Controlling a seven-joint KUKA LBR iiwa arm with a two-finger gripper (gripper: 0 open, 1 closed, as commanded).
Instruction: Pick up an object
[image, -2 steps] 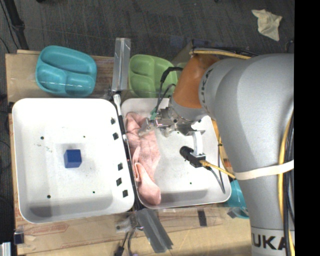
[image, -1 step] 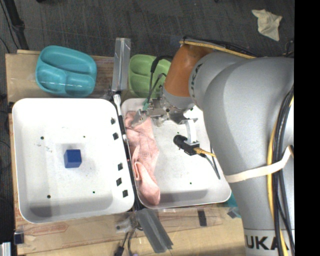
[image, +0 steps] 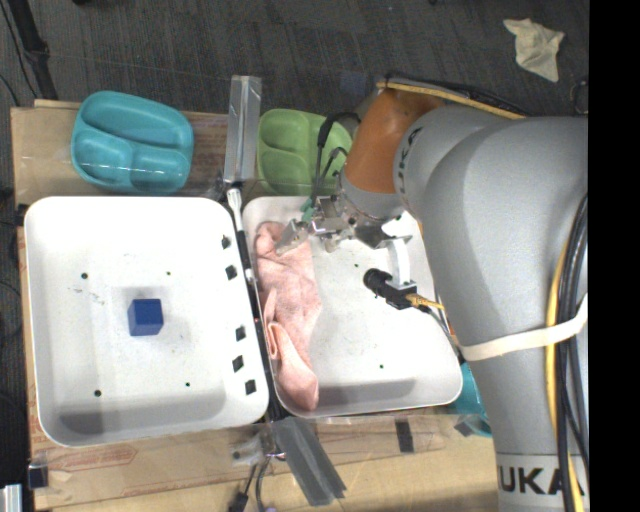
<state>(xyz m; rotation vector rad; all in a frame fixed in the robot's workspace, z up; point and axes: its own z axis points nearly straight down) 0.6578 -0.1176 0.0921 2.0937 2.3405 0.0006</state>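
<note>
Your grey KUKA arm with its orange wrist band (image: 480, 190) reaches in from the right, its metal two-finger gripper (image: 303, 228) poised at the far end of the right white bin (image: 400, 385). The tip sits at the far end of a crumpled pink cloth (image: 287, 310), which runs along that bin's left wall; from this angle you cannot tell how the gripper is set or whether it has the fabric. A small blue cube (image: 146, 316) lies in the left white bin (image: 60, 240). Beyond the bins rest a teal moulded plastic tray (image: 132, 141) and a green one (image: 288, 150).
</note>
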